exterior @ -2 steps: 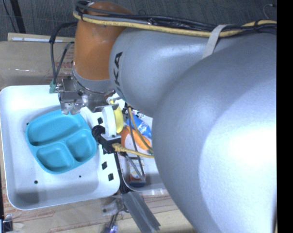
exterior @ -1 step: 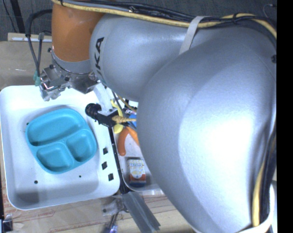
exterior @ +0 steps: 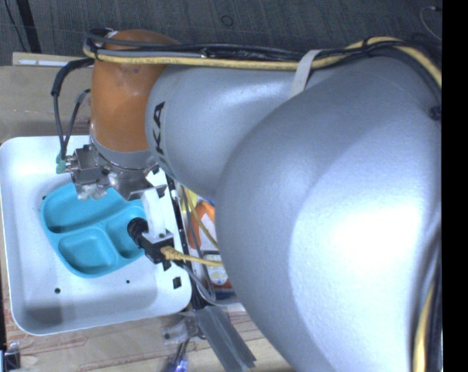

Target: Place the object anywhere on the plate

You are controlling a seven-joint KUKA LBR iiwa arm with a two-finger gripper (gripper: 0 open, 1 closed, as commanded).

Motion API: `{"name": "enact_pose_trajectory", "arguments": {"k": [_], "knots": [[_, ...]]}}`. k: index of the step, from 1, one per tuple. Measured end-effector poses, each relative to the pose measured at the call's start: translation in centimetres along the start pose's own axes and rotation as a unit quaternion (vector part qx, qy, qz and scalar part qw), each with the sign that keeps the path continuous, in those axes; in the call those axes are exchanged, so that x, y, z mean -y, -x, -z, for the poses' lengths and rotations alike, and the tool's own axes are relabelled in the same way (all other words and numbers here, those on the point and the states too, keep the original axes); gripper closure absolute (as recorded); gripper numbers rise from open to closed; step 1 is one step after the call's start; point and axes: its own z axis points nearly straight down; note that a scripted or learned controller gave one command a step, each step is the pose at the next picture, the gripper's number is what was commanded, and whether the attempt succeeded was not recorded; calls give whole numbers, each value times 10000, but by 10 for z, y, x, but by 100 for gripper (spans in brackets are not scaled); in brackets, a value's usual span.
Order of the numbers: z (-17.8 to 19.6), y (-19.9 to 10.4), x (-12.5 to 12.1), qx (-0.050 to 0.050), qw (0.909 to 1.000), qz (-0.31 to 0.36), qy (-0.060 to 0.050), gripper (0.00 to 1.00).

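Note:
A blue plate (exterior: 83, 235) with divided compartments lies in the left white bin (exterior: 25, 285). The grey arm reaches in from the right, and its orange band (exterior: 122, 99) stands over the bin's far side. The wrist and gripper (exterior: 102, 178) hang directly above the plate's far right part, covering it. The arm's body hides what lies under the wrist. An orange object (exterior: 207, 219) peeks out beside the arm in the right bin, mostly covered.
The arm's large grey link (exterior: 327, 200) covers most of the right bin. A yellow cable (exterior: 191, 260) and black connector (exterior: 141, 235) hang off the wrist over the plate's right edge. Wooden bench edge (exterior: 5, 91) shows at left.

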Motion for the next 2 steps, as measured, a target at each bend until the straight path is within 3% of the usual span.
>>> {"name": "enact_pose_trajectory", "arguments": {"k": [1,2], "knots": [[96,-8,-4,-7,9994,-346,33,100],[24,-13,39,-3,9806,-1959,2,100]]}}
